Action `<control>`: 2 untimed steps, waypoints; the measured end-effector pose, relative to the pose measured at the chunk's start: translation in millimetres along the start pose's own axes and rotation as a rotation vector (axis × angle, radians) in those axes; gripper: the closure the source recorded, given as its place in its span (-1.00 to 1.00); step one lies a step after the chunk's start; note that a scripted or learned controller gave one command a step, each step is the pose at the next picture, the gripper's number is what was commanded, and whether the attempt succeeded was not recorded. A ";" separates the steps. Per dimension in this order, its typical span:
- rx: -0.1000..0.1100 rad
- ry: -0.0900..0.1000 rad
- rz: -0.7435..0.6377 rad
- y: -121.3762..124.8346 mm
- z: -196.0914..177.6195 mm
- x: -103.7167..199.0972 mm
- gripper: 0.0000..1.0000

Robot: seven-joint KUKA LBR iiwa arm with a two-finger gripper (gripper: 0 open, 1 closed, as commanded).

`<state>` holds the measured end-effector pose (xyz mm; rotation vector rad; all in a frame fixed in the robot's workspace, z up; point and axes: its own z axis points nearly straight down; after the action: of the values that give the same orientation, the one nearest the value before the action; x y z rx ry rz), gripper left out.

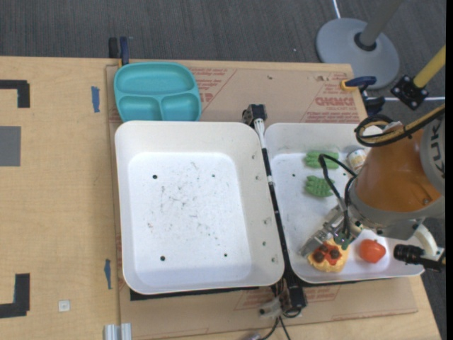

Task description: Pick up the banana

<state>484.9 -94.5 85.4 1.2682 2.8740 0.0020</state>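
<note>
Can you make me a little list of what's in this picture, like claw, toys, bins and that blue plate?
claw: low in the right bin, just above the pizza toy
right bin: holds two green toys, a pizza toy and a tomato
left bin: white, with dark specks
blue plate: three sections, behind the left bin
banana: can't spot one for sure

Two white bins [134,190] [283,137] and a teal divided tray [156,91] are carried side by side on the counter [49,190].
</note>
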 end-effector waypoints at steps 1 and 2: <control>-0.002 0.000 0.000 1.0 -9.9 0.5 1.00; -0.005 -0.003 0.001 1.9 -19.7 0.1 1.00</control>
<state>486.3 -93.2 105.1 1.2680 2.8684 0.0071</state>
